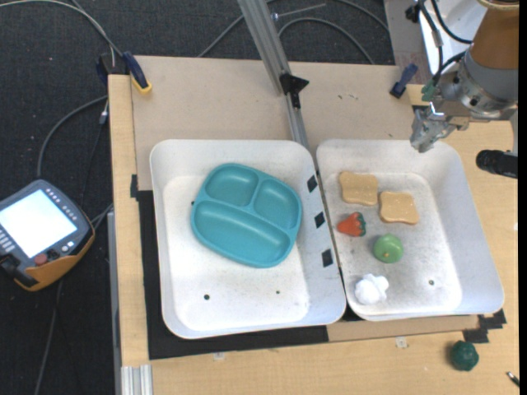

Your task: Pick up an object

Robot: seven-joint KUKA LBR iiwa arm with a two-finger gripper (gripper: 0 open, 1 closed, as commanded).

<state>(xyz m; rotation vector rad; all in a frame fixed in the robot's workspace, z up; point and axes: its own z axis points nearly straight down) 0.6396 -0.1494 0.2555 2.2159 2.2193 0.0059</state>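
The right bin [469, 220] holds two tan toast slices [359, 188] [398, 208], a red strawberry-like toy [352, 225], a green apple [388, 248] and a small white object [371, 289]. My gripper [423, 138] hangs above the bin's far rim, up and to the right of the toast slices. Nothing shows between its fingers.
The left bin [177, 295] carries a teal divided plate [246, 214]. A metal pole [263, 31] slants over the bench toward the seam between the bins. A dark green ball [464, 355] lies on the bench at the front right. A handheld pendant [37, 233] sits off the bench's left side.
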